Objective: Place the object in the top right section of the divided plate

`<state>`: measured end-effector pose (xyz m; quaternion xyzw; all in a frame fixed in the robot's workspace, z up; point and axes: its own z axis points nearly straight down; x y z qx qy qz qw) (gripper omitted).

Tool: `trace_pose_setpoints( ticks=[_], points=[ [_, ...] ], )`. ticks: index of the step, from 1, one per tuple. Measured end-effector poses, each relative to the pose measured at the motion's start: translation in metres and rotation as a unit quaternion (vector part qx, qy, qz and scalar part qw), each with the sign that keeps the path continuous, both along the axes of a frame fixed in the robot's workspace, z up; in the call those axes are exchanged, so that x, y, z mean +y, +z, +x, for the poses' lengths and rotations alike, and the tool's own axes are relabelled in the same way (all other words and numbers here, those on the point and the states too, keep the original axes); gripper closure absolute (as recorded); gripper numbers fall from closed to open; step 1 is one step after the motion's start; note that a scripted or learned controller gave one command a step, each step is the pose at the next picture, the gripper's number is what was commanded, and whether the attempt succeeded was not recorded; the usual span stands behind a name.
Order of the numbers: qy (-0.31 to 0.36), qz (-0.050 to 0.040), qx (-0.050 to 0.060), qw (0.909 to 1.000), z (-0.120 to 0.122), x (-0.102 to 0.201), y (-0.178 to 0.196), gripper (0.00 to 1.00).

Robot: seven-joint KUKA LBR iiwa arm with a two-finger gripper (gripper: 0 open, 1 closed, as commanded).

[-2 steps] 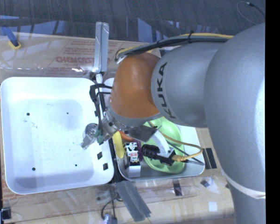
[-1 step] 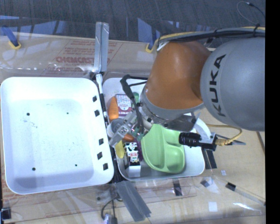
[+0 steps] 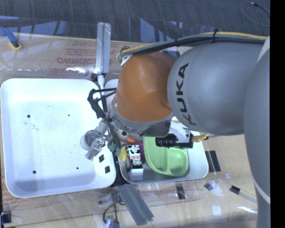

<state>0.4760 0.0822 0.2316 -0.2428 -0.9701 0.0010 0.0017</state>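
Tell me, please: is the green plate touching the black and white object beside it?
Cannot tell. In the camera view the green plate and the black and white object sit very close in the right bin, but the arm shadows the seam between them.

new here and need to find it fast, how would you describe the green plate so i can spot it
Start at the right white bin, mostly covered by the big grey and orange arm. Just below the arm's wrist lies the green plate, a light green dish with raised dividing walls. It is the one green thing there, right of a small black and white object.
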Motion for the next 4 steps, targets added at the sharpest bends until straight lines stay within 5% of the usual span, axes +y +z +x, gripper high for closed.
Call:
trace_pose_setpoints(
  ticks=[1, 2, 3, 4],
  points=[
    [0.111, 0.0000, -0.004, 0.9938, 0.001, -0.068, 0.180, 1.00],
    [0.243, 0.0000, -0.004, 0.9700, 0.001, -0.109, 0.211, 1.00],
    [0.244, -0.0009, -0.006, 0.9696, 0.002, -0.108, 0.223, 1.00],
    [0.345, 0.0005, -0.004, 0.9385, 0.047, 0.002, 0.211, 1.00]
  ],
)
